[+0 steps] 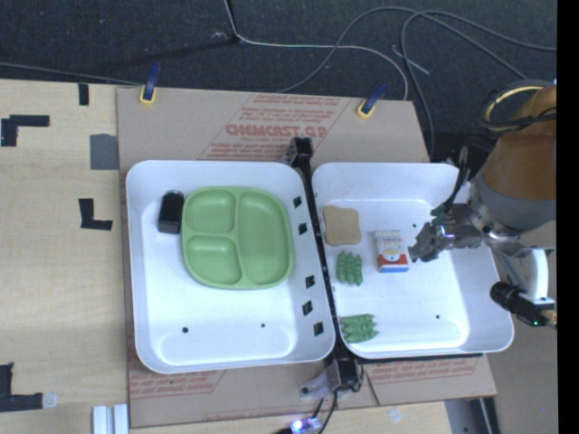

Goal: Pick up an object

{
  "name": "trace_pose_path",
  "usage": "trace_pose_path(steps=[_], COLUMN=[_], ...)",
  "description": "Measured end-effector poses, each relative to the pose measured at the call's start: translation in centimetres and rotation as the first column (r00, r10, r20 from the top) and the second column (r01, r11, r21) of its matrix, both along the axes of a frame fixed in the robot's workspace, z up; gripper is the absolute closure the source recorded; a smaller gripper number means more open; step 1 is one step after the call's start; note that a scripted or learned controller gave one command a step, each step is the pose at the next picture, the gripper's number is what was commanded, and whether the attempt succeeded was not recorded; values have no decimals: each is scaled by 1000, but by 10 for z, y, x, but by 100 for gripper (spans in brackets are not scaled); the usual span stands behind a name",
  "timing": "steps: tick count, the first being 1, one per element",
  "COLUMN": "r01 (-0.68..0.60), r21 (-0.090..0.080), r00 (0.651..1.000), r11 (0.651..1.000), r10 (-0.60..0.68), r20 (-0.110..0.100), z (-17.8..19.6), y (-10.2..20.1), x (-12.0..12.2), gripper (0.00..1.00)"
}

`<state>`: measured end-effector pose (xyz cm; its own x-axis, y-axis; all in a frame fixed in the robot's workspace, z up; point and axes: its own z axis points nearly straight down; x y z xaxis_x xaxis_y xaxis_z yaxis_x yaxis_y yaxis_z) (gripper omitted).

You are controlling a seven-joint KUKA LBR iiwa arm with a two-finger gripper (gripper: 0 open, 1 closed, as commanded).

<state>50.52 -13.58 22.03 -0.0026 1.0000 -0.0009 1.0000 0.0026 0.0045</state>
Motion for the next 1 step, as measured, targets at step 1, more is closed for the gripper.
trace_pose_path(steps=[1], r01=[1], r21=[-1], r00=[1000], r11=[1000], r10=[-1], r20=[0], z=[53], y=[0], x=[1], gripper=[100])
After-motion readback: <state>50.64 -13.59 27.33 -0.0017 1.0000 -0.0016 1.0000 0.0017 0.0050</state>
